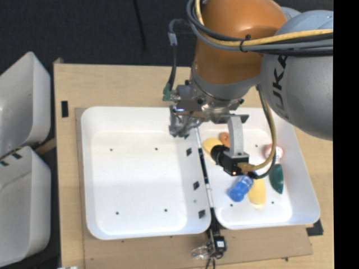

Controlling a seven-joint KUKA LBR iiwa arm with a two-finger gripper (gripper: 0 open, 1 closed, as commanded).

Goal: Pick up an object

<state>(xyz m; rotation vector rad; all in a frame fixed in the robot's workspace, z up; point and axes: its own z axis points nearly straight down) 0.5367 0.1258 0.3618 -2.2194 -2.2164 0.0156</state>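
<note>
gripper (181, 125) above far end of divider (205, 190), apart or together: cannot tell | blue bottle (239, 190), yellow lump (257, 194) just right of divider, near end | risk: descending here likely strikes divider, grabs nothing

1. 1 fixed camera is looking down on the bench (68, 167) from above, at a slant rather than straight down.
2. It is facing the bench so that the 2 shallow white bins are lying side by side across the frame, the left-hand bin (134, 172) and the right-hand bin (294, 206).
3. It is sitting near enough that the bench is taking up most of the lower frame.
4. The arm (241, 38) is reaching in from the frame's right, looming large under the lens and covering the far part of the right-hand bin.
</note>
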